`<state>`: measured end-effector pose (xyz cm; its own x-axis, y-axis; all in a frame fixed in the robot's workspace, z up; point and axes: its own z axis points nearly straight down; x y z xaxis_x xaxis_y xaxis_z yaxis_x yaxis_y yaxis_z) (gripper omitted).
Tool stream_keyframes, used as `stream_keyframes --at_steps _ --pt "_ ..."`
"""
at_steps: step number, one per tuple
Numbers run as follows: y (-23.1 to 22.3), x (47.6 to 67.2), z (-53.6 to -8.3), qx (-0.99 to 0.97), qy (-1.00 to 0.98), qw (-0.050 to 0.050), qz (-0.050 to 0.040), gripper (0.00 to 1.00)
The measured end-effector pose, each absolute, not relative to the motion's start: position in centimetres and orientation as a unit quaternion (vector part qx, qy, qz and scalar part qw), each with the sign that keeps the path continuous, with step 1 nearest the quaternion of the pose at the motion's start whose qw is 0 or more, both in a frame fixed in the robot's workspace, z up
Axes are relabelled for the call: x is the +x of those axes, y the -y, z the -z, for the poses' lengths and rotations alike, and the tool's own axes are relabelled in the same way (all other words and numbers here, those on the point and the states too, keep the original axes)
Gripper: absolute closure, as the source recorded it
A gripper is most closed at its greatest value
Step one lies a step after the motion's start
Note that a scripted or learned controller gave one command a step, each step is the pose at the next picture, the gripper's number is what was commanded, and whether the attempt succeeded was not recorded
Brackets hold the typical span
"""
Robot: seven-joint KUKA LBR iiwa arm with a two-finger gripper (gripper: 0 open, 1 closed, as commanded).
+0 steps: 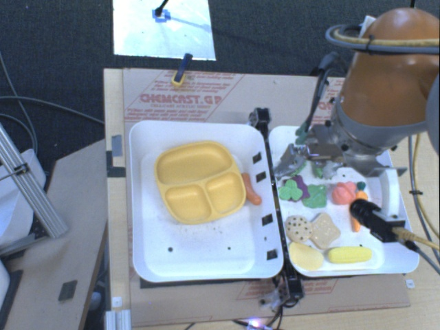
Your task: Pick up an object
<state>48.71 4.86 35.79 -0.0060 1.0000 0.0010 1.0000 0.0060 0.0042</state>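
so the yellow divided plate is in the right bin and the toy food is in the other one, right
Not quite. The camera view shows the yellow divided plate in the left bin, not the right. The toy food lies in the other one, the right bin.

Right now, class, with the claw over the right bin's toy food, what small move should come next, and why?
Probably a short descent toward the purple grapes. The claw hangs just above them in the right bin, and nothing is seen between its fingers, so a pick has yet to happen.
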Motion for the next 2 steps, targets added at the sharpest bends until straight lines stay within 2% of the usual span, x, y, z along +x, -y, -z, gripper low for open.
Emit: stream_keyframes --at_steps 1,2 --pt "-9.10 48.73 -42.72 0.704 -0.710 0.002 -0.0046 0.00" --pt "-8.85 48.76 -43.51 0.703 -0.711 0.002 -0.0030 1.00"
